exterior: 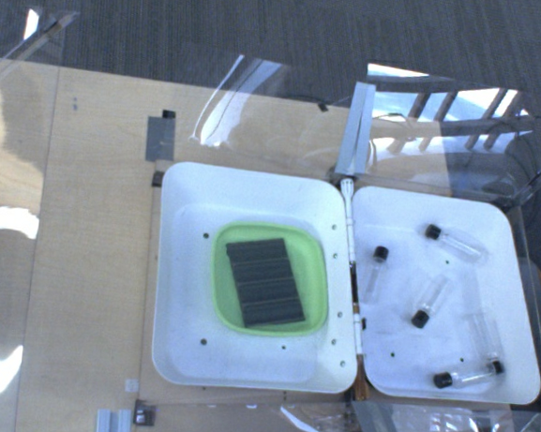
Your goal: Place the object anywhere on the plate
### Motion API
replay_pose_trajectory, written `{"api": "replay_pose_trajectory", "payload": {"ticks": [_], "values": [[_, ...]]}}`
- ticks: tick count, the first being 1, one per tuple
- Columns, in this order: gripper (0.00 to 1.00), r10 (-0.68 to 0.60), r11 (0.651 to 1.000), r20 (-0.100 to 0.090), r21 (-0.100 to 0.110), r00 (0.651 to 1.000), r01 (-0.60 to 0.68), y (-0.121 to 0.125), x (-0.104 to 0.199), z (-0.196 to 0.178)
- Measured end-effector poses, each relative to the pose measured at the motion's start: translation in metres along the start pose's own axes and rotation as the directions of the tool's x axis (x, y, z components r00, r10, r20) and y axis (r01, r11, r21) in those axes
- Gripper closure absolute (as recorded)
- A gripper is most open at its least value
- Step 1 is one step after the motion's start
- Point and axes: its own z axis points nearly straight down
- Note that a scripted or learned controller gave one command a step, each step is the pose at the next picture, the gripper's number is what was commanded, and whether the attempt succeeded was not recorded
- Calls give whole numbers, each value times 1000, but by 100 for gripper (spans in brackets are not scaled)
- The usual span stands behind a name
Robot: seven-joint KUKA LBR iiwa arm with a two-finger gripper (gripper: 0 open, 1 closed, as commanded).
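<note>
A dark block (264,282) is lying on the plate (227,254); four vials (428,303) are waiting. Gripper state: cannot tell.

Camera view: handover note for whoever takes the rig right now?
End effector: nothing to report on it from this view.
Left bin: green plate with a dark ribbed block lying on it, slightly askew.
Right bin: four clear vials with black caps, loose and apart: one near the top, one at the left, one mid-bin, one at the lower right.
Done: no vial is on the plate.
Left: pick a vial from the right bin and set it anywhere on the plate.
</note>
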Motion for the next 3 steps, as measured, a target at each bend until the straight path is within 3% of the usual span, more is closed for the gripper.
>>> {"api": "replay_pose_trajectory", "payload": {"ticks": [1,2,3], "values": [[0,-56,998,0,7,998,56,20,18,113],[0,6,1000,-1,6,1000,-6,12,13,123],[0,59,998,1,7,998,-59,32,40,150]]}}
